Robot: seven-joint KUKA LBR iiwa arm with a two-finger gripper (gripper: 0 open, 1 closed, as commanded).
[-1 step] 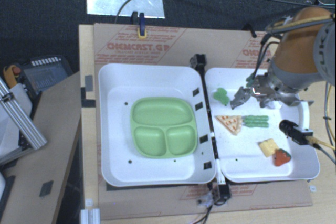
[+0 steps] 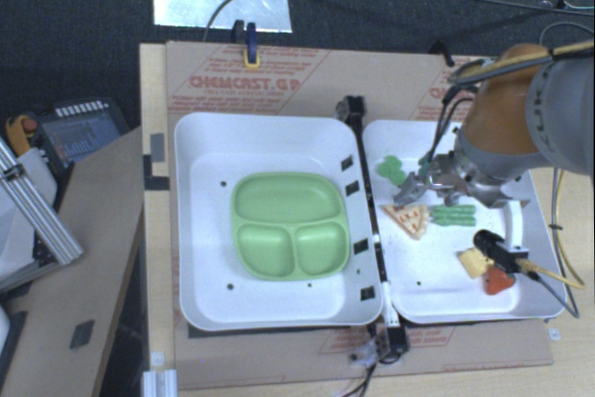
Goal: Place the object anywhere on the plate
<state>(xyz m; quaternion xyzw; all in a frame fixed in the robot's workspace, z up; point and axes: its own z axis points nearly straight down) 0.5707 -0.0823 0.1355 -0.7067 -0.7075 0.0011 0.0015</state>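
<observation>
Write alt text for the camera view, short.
A grey arm's gripper hovers low over toy food in the right white bin, near a pizza slice and green beans. A green divided plate sits in the left bin.

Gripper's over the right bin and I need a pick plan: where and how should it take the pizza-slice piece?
Probably from straight above. The pizza slice lies flat in the right bin, so close the fingers across its two slanted sides, near the wide end. The gripper hangs right by it; the green beans crowd its right side.
</observation>
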